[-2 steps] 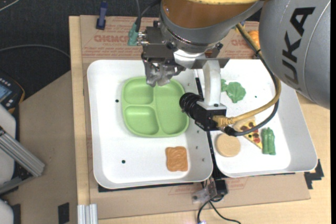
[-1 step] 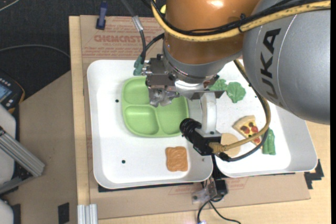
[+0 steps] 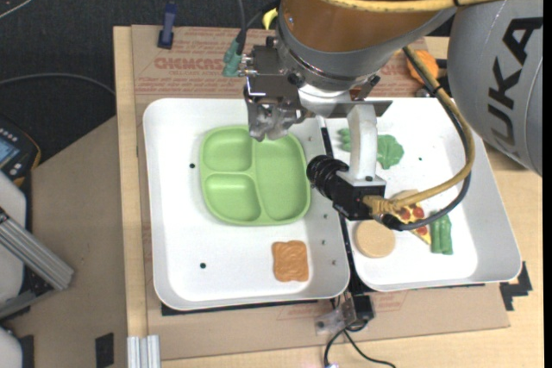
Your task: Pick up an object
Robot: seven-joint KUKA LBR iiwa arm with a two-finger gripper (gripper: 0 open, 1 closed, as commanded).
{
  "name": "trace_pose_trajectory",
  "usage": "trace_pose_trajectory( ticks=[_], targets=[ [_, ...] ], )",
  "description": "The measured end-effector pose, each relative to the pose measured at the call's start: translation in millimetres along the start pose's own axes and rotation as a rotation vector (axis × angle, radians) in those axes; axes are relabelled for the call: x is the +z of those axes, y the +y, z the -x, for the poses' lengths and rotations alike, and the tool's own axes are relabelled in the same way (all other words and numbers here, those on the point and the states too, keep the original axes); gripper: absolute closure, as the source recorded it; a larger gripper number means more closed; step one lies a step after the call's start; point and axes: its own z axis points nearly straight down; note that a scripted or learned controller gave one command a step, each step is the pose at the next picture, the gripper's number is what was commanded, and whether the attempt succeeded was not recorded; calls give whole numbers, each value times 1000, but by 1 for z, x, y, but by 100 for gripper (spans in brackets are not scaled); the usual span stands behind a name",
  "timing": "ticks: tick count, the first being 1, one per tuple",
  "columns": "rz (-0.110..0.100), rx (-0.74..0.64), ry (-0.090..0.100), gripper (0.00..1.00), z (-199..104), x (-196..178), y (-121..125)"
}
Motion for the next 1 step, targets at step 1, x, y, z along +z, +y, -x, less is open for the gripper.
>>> trace_pose_trajectory(
  ticks=[1],
  targets=[
    [-13, 14, -7, 100, 106, 25, -1]
  ],
)
